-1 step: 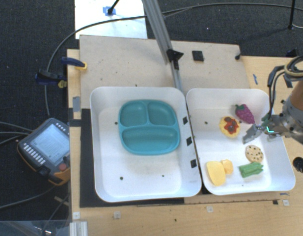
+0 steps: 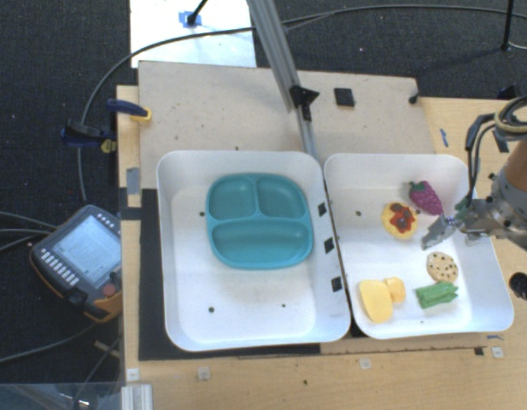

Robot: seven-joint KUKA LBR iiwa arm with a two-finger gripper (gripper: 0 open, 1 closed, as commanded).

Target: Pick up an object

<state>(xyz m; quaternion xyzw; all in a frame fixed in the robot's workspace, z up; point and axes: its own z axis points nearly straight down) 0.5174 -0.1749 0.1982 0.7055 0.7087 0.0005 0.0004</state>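
Currently a teal divided plate (image 2: 259, 222) is seen in the left bin (image 2: 186, 314); toy foods are scattered in the right bin (image 2: 494, 314). Gripper (image 2: 436, 233) is positioned between pizza slice (image 2: 400, 219) and cookie (image 2: 442, 267), fingers spread, nothing pinched.

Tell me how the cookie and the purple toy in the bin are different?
The cookie is round, flat and tan with dark dots; the purple toy is longer, with a green top. The cookie lies nearer the bin's front, by the green piece; the purple toy lies toward the back, beside the pizza-like disc. Both lie in the right bin, untouched.
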